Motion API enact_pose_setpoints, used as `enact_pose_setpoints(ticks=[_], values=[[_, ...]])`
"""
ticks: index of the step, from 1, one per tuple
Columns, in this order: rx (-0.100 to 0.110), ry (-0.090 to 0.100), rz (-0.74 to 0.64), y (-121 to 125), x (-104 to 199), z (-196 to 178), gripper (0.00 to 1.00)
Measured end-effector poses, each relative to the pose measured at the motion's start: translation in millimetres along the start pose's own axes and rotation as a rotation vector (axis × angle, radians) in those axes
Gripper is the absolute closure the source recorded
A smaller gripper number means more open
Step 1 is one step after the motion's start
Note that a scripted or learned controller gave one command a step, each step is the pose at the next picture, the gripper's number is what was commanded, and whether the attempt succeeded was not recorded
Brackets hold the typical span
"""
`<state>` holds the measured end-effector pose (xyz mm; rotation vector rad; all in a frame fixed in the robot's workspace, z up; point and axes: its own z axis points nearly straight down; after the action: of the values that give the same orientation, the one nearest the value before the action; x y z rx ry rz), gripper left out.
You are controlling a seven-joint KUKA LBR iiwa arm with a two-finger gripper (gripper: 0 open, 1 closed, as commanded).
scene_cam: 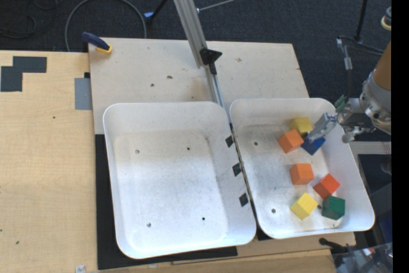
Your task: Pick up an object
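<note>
You see the hand (321, 128) poised over the blue block (313, 146), its grip state impossible to tell

a robotics lab: plywood bench (255, 70), aluminium rail (185, 9), loose cables (105, 6) on dark carpet

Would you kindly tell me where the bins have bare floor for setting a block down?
The left bin floor is bare wall to wall. In the right bin, only the strip along the divider side is free; the blocks, from yellow to green, crowd its right half.
</note>
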<state>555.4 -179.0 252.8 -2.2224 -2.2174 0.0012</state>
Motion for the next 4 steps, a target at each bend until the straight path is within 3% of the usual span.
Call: enact_pose_setpoints(ticks=[1, 2, 3, 4], values=[[0.005, 0.002, -0.007, 73.0, 81.2, 120.2, 0.00], [0.003, -0.003, 0.004, 26.7, 16.3, 100.5, 0.00], [0.028, 0.002, 0.004, 93.7, 29.3, 162.8, 0.00], [0.002, 0.002, -0.001, 67.9, 1.2, 162.0, 0.00]])
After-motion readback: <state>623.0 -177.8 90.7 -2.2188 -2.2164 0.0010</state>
